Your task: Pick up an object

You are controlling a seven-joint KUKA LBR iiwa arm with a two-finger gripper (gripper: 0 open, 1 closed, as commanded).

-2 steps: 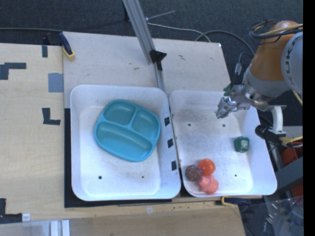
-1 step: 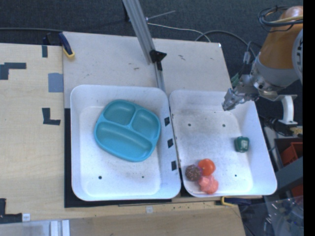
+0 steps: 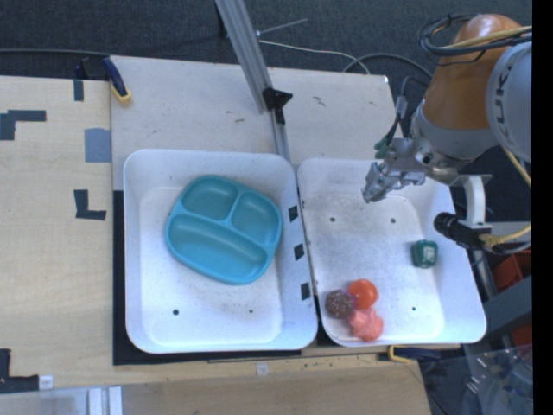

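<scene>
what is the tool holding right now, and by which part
Nothing that can be seen. The tool hangs over bare floor at the back of the right bin, apart from the green cup and the toy food.

Small green object (image 3: 424, 253) near right bin's (image 3: 458, 318) right wall.

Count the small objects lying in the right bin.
4: a green one near the right wall; an orange-red one, a dark one and a pink one clustered at the front.

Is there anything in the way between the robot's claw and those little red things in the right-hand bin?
Nothing visible. The gripper hangs over the right bin's far end; bare floor lies between it and the red toys.
</scene>
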